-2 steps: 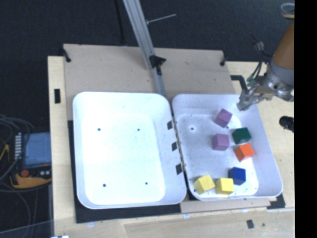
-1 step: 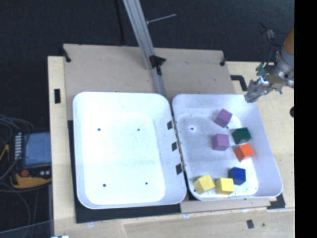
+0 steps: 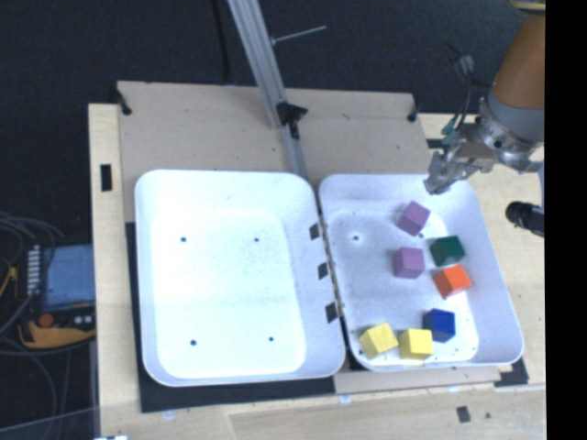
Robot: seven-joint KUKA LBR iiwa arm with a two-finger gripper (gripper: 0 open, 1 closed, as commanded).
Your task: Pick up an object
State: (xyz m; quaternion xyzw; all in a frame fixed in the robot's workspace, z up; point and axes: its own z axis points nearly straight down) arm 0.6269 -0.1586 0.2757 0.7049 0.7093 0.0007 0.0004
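Gripper hovers over right bin's far edge; cannot tell finger state, nothing seen held. 7 blocks lie in bin; nearest purple block just below. Pick not yet begun.

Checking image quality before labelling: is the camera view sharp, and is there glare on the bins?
Camera view: soft overall, block edges slightly blurred; the left white plastic bin is bright, near washed out; the two-finger metal gripper is fuzzy above the right white bin; the small purple foam cube stays distinguishable.
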